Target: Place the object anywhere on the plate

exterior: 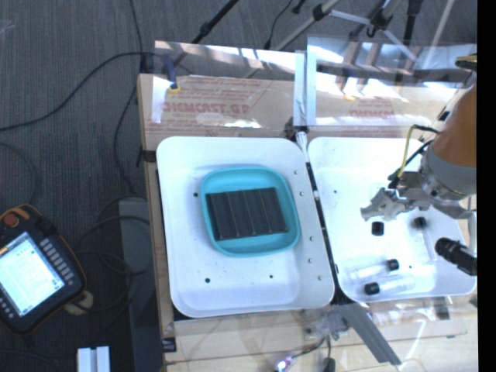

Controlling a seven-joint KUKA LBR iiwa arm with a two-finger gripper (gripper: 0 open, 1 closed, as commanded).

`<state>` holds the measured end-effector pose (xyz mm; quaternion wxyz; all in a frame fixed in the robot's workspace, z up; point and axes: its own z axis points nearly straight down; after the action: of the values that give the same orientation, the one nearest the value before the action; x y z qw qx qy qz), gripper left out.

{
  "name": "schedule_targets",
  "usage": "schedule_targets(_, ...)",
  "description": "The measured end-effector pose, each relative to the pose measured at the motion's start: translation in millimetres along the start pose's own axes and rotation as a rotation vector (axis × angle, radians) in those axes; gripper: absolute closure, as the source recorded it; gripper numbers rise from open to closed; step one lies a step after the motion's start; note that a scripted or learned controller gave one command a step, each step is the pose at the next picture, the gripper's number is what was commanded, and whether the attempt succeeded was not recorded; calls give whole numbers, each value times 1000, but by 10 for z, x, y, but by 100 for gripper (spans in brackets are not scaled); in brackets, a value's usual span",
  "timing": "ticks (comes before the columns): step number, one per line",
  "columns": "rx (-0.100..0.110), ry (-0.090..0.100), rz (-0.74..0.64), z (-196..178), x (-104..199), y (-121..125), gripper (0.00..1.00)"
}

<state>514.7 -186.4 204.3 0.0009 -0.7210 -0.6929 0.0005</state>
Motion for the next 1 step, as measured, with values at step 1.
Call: schedule_targets(1,1,0,-252,311,706,304,100)
